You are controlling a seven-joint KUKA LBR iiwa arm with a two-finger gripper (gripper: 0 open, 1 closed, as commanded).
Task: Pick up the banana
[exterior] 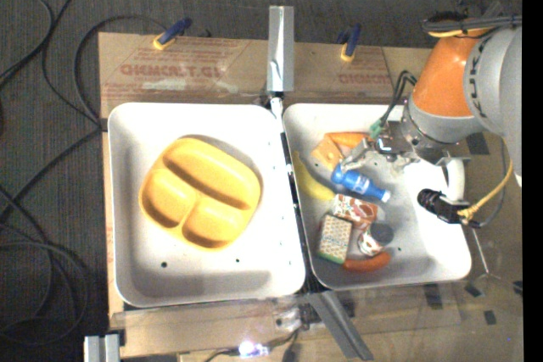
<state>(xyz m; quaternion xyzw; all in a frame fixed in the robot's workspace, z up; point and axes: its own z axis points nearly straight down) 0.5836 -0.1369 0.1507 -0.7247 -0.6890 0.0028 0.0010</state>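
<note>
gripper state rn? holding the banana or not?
Gripper: cannot be told, its tip is lost among clutter in the right bin. The banana lies by that bin's left wall, apart from the gripper, so it is not held.

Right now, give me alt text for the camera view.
The gripper hangs over the upper part of the right bin, above a blue bottle, with the banana lying at that bin's left wall. The left bin holds a yellow divided plate.
</note>
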